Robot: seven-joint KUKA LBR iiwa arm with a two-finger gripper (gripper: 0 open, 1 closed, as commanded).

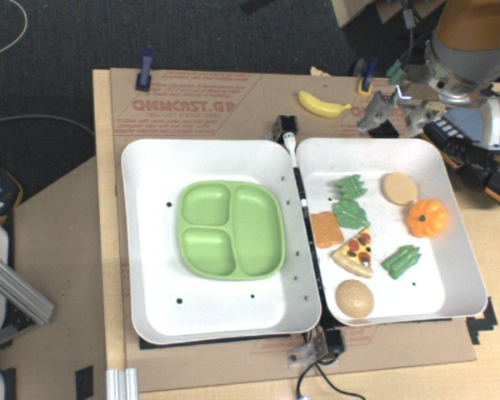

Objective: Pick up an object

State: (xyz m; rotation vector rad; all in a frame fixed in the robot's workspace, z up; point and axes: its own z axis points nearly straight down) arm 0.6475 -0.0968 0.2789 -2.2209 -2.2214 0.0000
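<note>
Camera view: both bins from above
Hand [389, 109]: above the surface's far right edge, beyond the right bin [458, 223]; open or closed, cannot tell
Pumpkin [427, 217]: right bin, near its right edge
Banana [322, 104]: surface, far edge

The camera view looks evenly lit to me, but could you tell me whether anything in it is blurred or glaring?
In the camera view, lighting is soft and even; the green plate and pizza slice are sharp with faint shadows, the white bins show no harsh glare, and the end effector near the top right looks slightly blurred.
</note>
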